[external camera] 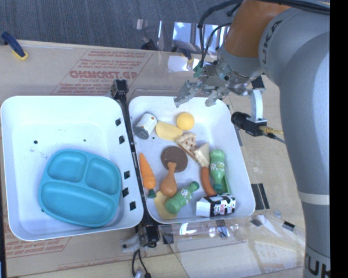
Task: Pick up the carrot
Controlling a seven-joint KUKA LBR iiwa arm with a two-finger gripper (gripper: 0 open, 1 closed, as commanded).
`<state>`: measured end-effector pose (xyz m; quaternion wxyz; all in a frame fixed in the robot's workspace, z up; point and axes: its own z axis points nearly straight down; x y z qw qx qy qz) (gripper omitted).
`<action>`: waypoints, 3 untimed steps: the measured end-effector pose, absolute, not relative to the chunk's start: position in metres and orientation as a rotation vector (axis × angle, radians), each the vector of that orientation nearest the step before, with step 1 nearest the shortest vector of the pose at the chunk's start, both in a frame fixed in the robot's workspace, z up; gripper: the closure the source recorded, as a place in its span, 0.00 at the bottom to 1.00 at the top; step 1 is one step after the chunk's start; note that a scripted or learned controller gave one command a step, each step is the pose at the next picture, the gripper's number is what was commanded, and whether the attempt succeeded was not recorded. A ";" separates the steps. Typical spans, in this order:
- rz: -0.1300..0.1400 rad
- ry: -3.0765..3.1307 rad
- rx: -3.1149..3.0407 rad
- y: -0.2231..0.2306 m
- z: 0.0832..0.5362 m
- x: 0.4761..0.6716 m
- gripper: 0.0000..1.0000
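The carrot (147,171), orange with a green stub at its near end, lies lengthwise against the left wall of the right bin (242,155). My gripper (196,100) hangs over the far edge of that bin, well above and to the right of the carrot. It is open, its two fingers spread with nothing between them. One fingertip (180,100) points toward the bin's far-left corner.
The right bin also holds a small can (144,125), a yellow ball (185,120), a brown disc (174,157), a drumstick (170,182), two green bottles (182,197), a reddish sausage (207,181) and a milk carton (216,205). A blue divided plate (81,187) lies in the left bin (23,114).
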<state>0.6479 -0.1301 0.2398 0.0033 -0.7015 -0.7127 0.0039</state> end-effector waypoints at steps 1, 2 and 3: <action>0.014 -2.479 -1.910 -0.098 0.132 0.613 0.00; 0.007 -2.430 -1.987 -0.106 0.094 0.576 0.00; 0.014 -2.437 -1.977 -0.108 0.105 0.577 1.00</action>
